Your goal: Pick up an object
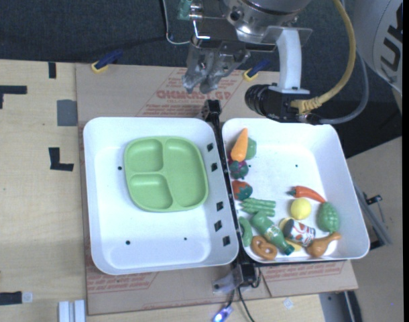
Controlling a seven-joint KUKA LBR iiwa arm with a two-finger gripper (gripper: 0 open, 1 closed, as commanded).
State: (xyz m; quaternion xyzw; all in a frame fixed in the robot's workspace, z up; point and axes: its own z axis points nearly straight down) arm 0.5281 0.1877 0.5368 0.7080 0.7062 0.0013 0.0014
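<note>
My gripper (203,80) hangs high above the bench, over the cardboard just behind the seam between the two bins, with nothing seen between its fingers. The right bin (338,180) holds several toy foods: an orange carrot (239,143) at its back left, a red pepper (308,193), a yellow lemon (300,208), a green leafy piece (328,217), green beans (258,204), a small bottle (275,233), a pretzel (263,247) and a drumstick (322,245).
In the left bin (104,240) lies a green divided plate (166,173). Black clips run down the seam between the bins (221,193). A yellow cable and black hose hang behind the right bin (305,102). Cardboard underlies both bins.
</note>
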